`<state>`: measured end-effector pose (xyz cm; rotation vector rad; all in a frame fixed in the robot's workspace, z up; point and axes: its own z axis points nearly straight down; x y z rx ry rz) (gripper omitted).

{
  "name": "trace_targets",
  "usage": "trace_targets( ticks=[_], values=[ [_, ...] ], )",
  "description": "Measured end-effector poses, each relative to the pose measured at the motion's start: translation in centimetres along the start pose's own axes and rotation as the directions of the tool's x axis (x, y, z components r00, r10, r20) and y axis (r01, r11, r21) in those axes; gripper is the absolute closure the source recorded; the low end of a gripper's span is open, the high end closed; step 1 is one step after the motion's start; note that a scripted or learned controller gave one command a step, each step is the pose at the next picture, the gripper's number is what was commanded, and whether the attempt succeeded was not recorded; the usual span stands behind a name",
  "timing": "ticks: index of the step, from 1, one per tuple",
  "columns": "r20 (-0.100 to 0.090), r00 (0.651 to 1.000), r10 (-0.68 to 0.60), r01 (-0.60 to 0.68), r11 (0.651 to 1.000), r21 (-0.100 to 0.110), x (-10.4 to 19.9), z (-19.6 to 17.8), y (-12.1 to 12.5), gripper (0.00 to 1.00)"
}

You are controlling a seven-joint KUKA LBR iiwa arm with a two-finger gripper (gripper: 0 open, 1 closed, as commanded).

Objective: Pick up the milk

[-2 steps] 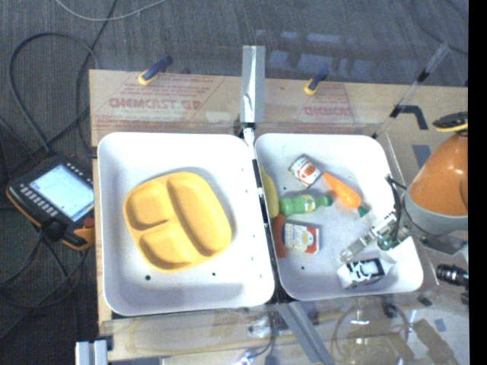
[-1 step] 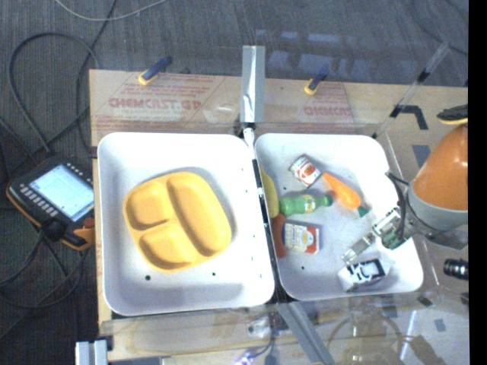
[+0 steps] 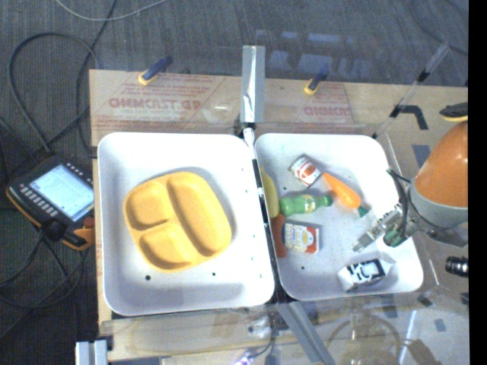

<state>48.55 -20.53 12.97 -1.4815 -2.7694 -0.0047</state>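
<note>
Since the small black-and-white milk carton (image 3: 366, 274) looked light and crushable, we judged its flat sides the best hold, with our hand (image 3: 374, 233) open just above it.

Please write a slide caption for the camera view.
Pincer above the milk in the right bin.

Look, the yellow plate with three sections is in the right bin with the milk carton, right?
Not quite. The camera view shows the yellow plate with three sections lying in the left bin. The milk carton is in the right bin, near its front right corner.
</note>
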Motion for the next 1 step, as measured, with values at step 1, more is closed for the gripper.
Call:
trace_targets(
  ticks=[1],
  values=[
    [0.001,0.998,0.07,-0.07,0.998,0.002,-1.33,-1.65,-1.03,1.0]
  ],
)
